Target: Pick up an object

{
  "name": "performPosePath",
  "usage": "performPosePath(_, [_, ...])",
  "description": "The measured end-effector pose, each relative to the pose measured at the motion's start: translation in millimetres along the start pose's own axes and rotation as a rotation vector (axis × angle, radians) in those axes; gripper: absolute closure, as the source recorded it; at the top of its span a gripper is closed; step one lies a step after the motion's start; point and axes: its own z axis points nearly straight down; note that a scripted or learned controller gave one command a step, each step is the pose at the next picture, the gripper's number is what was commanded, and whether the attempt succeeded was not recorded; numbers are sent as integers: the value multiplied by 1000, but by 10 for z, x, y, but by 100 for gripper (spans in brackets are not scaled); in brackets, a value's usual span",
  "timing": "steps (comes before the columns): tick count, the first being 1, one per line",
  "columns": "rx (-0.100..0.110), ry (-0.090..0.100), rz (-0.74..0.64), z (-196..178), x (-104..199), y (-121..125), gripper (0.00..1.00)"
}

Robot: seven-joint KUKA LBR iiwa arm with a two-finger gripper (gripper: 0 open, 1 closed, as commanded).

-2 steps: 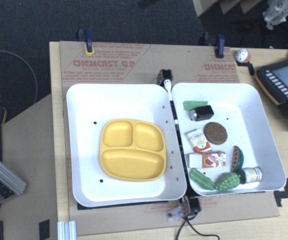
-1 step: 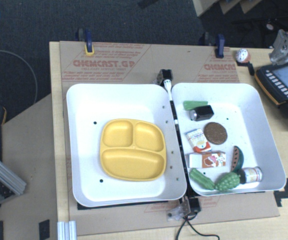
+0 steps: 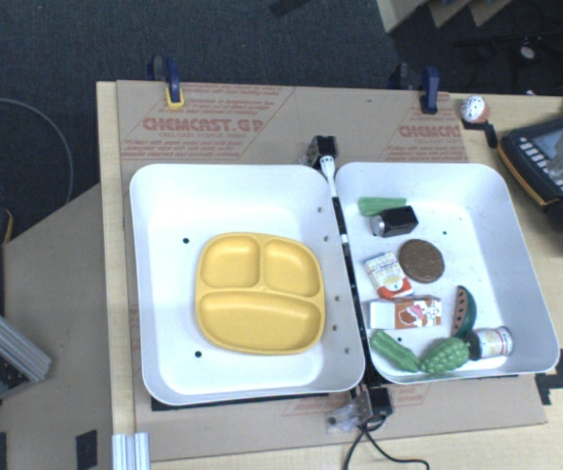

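Though crowded, disc [image 3: 422, 260] in right bin [image 3: 501, 225]

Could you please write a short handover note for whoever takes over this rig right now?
Gripper: not in the camera view, so its state is unknown.
Left bin: holds a yellow divided plate, lying flat.
Right bin: holds the small items, among them a brown disc, a black block, a green pickle-like toy and a small jar.
Done: nothing lifted yet; everything rests in the bins.
Left: pick up an object.
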Motion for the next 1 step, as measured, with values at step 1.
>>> performPosePath(1, [-11,-3,-6,-139,22,29,100])
